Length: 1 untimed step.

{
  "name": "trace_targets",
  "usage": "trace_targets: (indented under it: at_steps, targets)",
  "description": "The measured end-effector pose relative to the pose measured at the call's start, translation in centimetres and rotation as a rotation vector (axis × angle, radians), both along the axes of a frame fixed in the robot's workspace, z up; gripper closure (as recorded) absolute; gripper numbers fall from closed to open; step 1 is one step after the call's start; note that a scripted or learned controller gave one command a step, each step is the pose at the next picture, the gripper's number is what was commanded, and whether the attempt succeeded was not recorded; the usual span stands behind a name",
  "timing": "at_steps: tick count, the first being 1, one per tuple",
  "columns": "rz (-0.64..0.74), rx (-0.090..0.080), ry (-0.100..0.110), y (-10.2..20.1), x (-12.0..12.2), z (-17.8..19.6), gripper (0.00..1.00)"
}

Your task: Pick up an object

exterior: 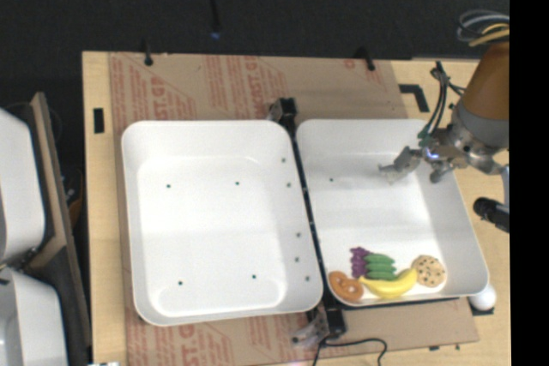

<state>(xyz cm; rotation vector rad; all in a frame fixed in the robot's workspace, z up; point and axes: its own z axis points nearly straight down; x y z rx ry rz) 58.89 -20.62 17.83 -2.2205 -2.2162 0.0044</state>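
Note:
Several toy foods lie along the near edge of the right bin (360, 201): a yellow banana (388, 285), purple grapes (359, 255) with a green piece (378, 265) beside them, a speckled cookie (429, 271) and an orange ring-shaped piece (345, 286). My gripper (420, 167) hangs over the far right part of this bin, well behind the foods. Its two fingers are spread apart, open, with nothing between them.
The left bin (214, 219) sits beside the right one, their rims touching at a black clip (284, 110). Both rest on a cardboard-covered bench (197, 86). A white ball-like object (485, 297) sits just outside the right bin's near right corner.

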Motion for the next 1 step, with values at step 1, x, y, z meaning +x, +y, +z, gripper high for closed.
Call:
trace_targets:
  at_steps: [1]
  targets:
    - [-0.002, -0.001, -0.004, -0.83, -9.48, -0.37, 0.00]
